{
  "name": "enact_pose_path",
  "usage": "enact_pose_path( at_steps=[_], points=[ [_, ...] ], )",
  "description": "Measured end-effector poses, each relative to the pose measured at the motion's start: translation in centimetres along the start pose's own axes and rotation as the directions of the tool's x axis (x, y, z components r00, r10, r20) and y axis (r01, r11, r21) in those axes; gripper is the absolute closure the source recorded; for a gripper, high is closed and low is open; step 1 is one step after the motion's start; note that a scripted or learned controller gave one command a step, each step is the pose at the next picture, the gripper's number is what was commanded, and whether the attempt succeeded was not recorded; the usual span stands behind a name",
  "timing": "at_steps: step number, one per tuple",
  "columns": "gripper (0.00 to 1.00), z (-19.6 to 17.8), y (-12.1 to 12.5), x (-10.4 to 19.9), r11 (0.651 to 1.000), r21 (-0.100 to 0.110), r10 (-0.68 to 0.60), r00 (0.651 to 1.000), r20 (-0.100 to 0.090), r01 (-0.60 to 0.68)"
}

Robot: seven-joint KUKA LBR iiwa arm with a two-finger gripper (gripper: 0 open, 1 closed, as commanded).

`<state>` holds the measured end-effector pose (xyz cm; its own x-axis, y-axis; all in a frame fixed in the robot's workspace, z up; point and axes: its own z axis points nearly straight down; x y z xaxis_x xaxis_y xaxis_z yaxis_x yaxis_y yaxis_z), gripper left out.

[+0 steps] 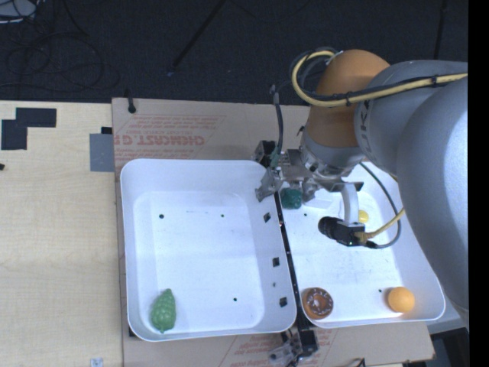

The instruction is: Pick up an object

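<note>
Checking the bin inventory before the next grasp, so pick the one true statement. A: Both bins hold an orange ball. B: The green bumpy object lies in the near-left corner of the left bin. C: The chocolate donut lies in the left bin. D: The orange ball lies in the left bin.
B: the green bumpy object lies in the left bin, at its near-left corner, while the orange ball and the donut lie in the right bin.

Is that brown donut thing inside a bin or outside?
Inside. The donut lies on the right bin's floor, in its near-left corner.

Pale wooden bench (53, 228), dark floor (153, 37)
</note>
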<state>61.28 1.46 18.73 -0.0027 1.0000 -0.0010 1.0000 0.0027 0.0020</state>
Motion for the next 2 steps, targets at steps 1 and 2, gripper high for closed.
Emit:
enact_pose_path(
  at_steps=[1,2],
  points=[
    [0.00,-1.8,-2.6,5.3,1.000,0.007,-0.003,1.000,-0.003,0.003],
    [0.00,-2.6,-10.3,11.4,1.000,0.011,-0.003,1.000,-0.002,0.003]
  ],
)
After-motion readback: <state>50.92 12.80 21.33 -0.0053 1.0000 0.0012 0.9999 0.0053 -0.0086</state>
